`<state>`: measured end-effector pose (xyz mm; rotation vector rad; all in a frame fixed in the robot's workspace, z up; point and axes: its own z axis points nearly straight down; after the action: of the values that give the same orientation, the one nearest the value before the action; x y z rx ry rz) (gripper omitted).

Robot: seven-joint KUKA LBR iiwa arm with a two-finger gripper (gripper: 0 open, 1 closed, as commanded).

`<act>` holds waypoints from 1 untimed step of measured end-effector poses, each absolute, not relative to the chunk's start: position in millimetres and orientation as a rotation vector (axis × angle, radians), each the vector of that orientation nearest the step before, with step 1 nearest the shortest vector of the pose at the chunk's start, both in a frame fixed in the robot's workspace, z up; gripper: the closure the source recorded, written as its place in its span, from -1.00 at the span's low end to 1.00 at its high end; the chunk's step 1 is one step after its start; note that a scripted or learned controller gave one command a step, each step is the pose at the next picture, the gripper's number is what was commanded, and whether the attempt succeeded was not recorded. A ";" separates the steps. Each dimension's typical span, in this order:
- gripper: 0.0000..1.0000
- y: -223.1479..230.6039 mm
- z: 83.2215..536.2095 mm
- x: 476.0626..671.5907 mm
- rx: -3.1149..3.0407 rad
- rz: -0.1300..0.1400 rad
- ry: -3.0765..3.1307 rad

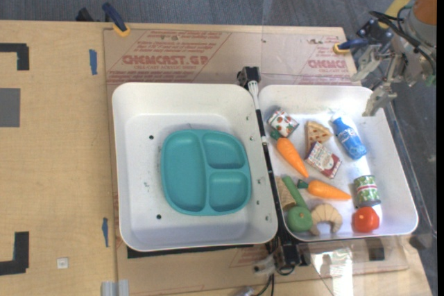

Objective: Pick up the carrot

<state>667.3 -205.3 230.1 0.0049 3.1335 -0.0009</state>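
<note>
Approach is the step in hand: the claw [378,97] hangs over the far right rim of the right bin [406,180], clear of everything in it, and whether it is spread or pressed together cannot be told from this angle. Two carrots lie in that bin, one carrot [292,157] slanting near the divider, the other carrot [327,190] just beside the croissant [327,216]. Next comes travel leftward and a descent over one.
</note>
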 end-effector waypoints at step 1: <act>-1.00 -169.5 173.3 608.6 0.000 0.003 3.140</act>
<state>608.6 -169.5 173.3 -0.0004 3.1396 0.0030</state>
